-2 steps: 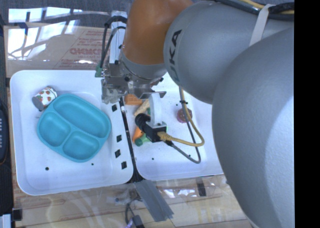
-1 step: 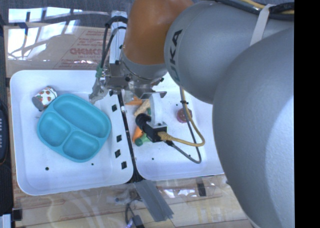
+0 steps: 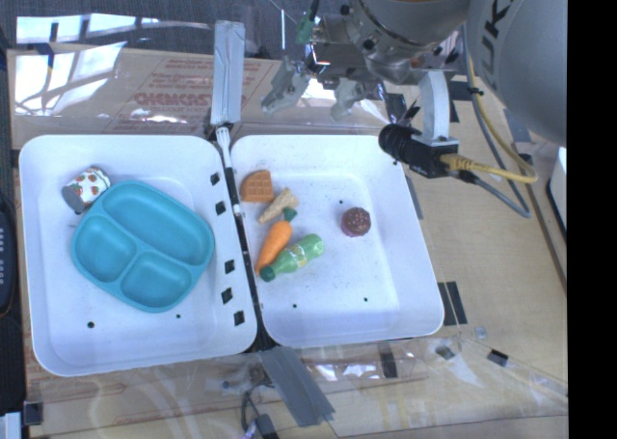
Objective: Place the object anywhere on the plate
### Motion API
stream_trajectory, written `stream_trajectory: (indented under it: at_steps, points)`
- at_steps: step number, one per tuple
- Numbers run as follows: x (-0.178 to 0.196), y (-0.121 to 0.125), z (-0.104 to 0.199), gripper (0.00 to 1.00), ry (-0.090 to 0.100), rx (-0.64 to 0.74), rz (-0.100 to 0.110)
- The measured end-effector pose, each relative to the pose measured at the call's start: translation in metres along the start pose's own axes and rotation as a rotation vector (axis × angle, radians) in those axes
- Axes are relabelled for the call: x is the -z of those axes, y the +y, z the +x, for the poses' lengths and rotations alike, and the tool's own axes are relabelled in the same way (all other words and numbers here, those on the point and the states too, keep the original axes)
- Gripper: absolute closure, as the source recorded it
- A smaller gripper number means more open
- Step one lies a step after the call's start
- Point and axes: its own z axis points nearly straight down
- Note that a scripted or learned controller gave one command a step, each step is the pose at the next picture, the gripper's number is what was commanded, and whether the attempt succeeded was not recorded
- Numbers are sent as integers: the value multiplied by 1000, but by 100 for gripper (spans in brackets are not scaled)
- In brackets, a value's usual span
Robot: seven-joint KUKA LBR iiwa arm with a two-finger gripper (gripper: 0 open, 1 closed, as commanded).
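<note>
Pincer [image 3: 313,93] above, apart from carrot [image 3: 275,243].

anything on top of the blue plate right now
Nothing lies on the blue plate; all three of its compartments show bare. A small white and red toy sits beside its upper left rim, off the plate.

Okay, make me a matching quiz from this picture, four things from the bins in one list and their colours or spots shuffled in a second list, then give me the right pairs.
Things:
1. plate
2. carrot
3. bottle
4. round brown piece

Descriptions:
A. green, lying just right of the carrot
B. blue, with three compartments, in the left bin
C. alone toward the right side of the right bin
D. orange, with a green top

Pairs: 1-B, 2-D, 3-A, 4-C
</note>
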Motion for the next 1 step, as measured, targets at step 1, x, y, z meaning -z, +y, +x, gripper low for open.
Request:
stream_trajectory:
  at_steps: [1]
  points:
    - [6,0,5,100,-1,15,10]
